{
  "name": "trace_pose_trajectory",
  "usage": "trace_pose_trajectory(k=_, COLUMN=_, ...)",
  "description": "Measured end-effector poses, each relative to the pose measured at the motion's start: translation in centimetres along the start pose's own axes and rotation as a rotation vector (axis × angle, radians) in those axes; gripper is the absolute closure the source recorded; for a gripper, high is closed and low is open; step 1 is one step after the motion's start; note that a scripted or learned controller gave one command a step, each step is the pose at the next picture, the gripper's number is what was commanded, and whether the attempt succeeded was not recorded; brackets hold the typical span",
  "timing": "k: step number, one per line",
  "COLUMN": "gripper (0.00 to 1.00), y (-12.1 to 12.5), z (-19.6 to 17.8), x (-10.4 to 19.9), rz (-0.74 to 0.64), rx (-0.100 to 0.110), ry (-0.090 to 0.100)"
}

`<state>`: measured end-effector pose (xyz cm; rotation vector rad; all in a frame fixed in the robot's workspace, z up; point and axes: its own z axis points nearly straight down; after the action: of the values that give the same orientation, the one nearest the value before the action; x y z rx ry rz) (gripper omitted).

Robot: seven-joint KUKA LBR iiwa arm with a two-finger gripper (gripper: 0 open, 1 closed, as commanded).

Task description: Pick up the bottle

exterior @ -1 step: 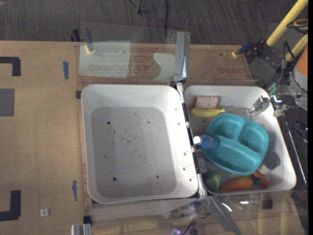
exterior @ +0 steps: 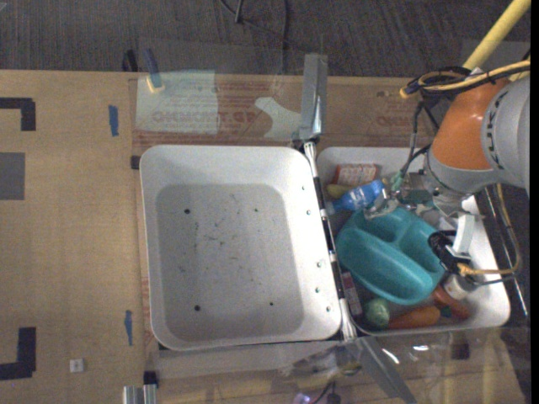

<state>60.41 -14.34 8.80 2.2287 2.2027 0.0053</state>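
Arm (exterior: 484, 133) nearest camera, grey with orange band, reaching in from right over right bin (exterior: 497, 310). Gripper (exterior: 396, 199) low above bin's upper part; finger state cannot be told. Bottle (exterior: 360, 196), blue, lying just left of gripper, touching or nearly so. Teal tray (exterior: 387, 259) directly below gripper. Red box (exterior: 355, 173) up-left of gripper. Left bin (exterior: 160, 175) well left of gripper.

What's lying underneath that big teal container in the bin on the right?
Poking out from under the teal container: a green ball and an orange carrot-like piece, with a blue bottle at its upper edge. Anything beneath its middle is covered.
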Motion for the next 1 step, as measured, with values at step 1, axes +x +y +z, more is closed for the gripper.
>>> trace_pose_trajectory(k=1, gripper=0.00, y=5.56, z=0.16, x=1.12, rz=-0.402, rx=0.042, ry=-0.006)
